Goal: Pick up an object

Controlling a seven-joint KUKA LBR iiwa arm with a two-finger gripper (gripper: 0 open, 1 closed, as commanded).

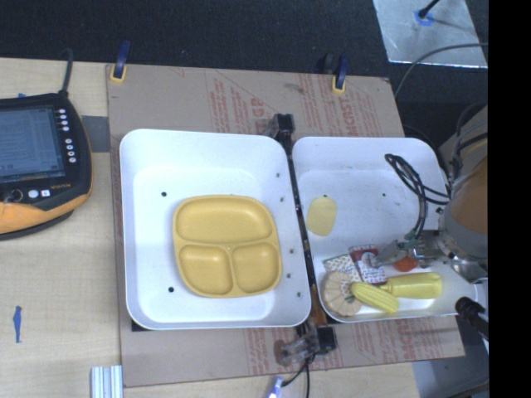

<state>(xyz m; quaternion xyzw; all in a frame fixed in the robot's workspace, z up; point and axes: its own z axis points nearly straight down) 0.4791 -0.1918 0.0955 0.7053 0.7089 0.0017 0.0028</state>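
Corn cob (375, 298), yellow, bumpy, lies in right bin (348, 160) w/ long axis running left-right, tilted slightly down to the right; smooth yellow cylinder (412, 286) touching just behind it; gripper (404, 254) just above these, can't tell jaw state; round cracker-like disc (336, 295) left of corn; pale oval (321, 215) further up; yellow compartment plate (226, 245) in left bin (145, 222).

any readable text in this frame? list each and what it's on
Red print repeated across the cardboard sheet under the bins: too blurred to read.
Screen of the handheld control pendant: lines of text, too small to read.
Printed card in the right bin: pattern, no legible words.
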